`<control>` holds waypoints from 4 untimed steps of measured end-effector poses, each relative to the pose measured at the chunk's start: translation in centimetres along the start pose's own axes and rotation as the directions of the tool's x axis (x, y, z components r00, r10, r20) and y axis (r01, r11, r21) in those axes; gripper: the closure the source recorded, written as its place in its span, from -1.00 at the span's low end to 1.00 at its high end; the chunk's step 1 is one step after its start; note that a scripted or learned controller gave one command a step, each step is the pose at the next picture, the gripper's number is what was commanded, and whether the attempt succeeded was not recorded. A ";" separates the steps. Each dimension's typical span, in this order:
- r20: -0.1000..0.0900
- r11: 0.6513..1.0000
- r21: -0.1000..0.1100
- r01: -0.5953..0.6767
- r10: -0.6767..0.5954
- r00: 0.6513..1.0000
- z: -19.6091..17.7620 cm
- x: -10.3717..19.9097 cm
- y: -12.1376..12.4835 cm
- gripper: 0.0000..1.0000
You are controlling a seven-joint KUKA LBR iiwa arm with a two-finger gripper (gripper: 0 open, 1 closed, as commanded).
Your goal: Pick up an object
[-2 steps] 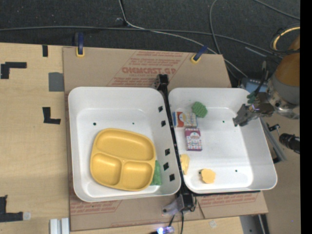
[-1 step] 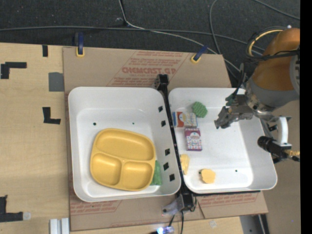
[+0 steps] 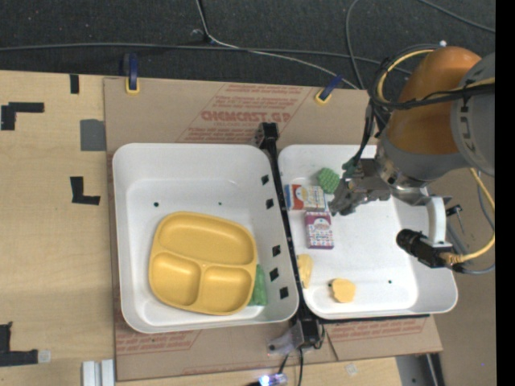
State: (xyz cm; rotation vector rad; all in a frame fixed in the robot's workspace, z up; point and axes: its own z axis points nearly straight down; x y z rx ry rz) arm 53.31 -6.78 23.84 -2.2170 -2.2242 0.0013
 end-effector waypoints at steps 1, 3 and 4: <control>0.000 1.000 0.002 0.002 -0.002 1.000 0.5 6.1 -1.3 1.00; 0.001 1.000 0.003 0.000 0.000 1.000 2.1 16.5 -2.3 1.00; 0.001 1.000 0.001 -0.001 0.001 1.000 2.0 16.3 -2.2 -1.00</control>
